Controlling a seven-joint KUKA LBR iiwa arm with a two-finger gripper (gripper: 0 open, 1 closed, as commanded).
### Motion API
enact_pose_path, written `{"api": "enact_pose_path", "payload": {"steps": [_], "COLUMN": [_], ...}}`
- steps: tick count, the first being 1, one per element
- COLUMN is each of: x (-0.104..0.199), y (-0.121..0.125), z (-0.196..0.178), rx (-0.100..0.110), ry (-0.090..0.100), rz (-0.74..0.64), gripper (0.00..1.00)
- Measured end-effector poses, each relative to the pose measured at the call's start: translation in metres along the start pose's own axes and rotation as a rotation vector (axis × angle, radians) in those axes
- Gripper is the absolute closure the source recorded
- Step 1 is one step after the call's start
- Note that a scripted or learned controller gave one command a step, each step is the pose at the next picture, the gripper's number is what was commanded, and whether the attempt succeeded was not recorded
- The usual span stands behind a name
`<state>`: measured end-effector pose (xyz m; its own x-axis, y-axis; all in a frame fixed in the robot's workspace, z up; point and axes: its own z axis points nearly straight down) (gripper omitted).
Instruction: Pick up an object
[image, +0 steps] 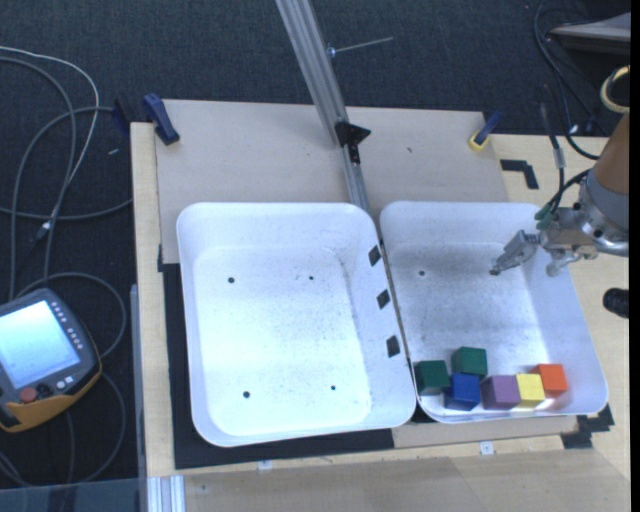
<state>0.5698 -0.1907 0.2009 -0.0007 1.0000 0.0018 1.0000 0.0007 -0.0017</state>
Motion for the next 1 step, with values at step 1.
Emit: {"api": "enact_pose_path", "payload": {"steps": [1], "x": [0.0389], "y": [-0.0517], "z": [0.0983], "rx": [0.010], "ry": [0.004], "rz": [0.001], "gripper": [0.00]}}
